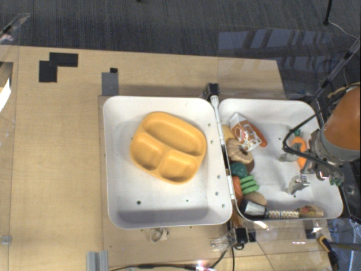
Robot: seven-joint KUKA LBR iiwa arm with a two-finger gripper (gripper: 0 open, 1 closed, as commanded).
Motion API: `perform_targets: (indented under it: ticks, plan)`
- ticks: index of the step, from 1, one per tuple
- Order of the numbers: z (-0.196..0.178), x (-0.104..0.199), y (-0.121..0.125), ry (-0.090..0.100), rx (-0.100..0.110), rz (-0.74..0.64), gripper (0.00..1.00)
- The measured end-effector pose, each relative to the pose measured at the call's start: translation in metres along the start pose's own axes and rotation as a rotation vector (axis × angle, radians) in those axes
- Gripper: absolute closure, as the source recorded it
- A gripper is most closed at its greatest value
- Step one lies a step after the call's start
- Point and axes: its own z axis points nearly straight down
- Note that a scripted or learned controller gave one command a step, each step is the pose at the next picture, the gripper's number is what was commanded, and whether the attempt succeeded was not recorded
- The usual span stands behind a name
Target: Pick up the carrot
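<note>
carrot sits at the pincer's side in the right bin

the carrot [300, 146] lies on the floor of the right bin [271, 109], a small orange piece with something dark curling over it, just up and to the left of the pincer [298, 184]. it is not between the fingers; the two are close but apart. the pincer hangs low over the bin floor near its right wall, metal tips pointing down-left, and from where i stand i cannot tell whether they are spread or pressed together. nothing shows between them.

further left of the pincer, along the bin's left edge, a heap of toy food is piled: a red and white packet [247, 133] up top, a brown lump [240, 156] under it, a green ribbed piece [247, 183] lower down. below and left of the pincer, a dark cup [254, 209] and a long speckled stick [282, 214] lie along the bin's near wall.

well to the left, past the divider, the left bin [121, 208] holds a yellow sectioned plate [168, 146]. behind the pincer, to the right, the arm's orange band [345, 124] rises above the grey wrist.
</note>
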Motion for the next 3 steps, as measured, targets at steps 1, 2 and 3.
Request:
perform_targets:
  ticks: [1,2,3]
  plan:
    - [0.003,-0.11,0.005,0.002,-0.002,0.116,0.0]
    - [0.002,-0.06,0.001,0.005,-0.001,0.083,0.0]
    - [0.0,-0.006,0.0,0.001,0.0,0.098,0.0]
